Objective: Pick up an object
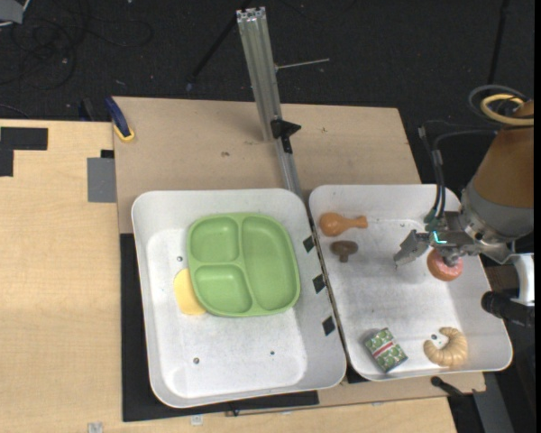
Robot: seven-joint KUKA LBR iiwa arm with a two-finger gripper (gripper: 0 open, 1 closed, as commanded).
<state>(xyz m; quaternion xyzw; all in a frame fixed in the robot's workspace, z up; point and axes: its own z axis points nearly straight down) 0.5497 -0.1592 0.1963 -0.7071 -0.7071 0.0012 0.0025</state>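
We see the gripper [430, 249] low over the right bin [379, 305], its fingers spread apart with nothing between them. A pink donut [446, 267] lies just beside it, toward the bin's right wall; a croissant [446, 346] sits nearer the front corner.

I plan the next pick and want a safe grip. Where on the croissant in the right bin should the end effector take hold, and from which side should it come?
Probably at the thick middle of the croissant, coming straight down from above. It lies flat and curved near the bin's front right corner, so the bin wall leaves little room for a sideways approach. Closing across the narrow width of the arch seems safest.
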